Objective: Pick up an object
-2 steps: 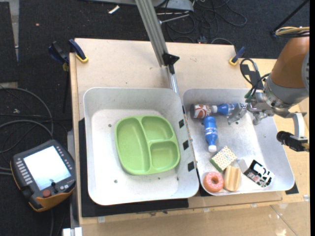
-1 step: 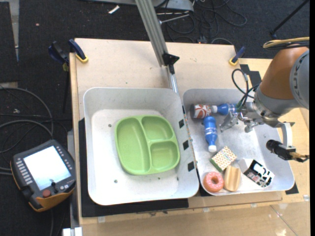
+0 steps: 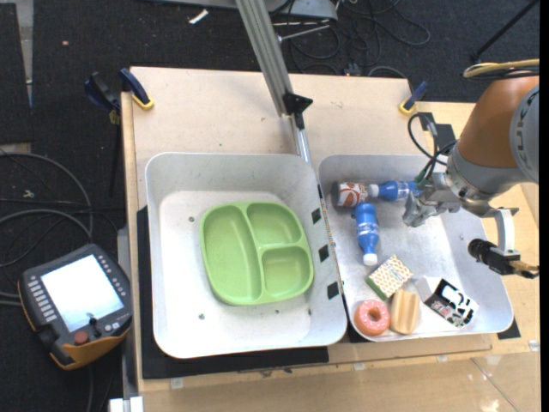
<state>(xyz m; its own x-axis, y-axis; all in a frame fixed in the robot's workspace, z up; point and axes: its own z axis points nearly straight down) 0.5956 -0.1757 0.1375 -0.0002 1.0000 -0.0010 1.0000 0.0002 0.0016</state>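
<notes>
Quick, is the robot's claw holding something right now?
Gripper: cannot be told. It sits low in the right bin, right by the end of a blue bottle.

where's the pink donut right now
The pink donut lies at the near edge of the right bin, in the lower part of the camera view, beside the bread roll.

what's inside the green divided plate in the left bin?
Nothing visible: the green plate sits in the left bin with all three compartments bare. The bin floor under the plate is covered, so anything beneath it can't be seen.
</notes>
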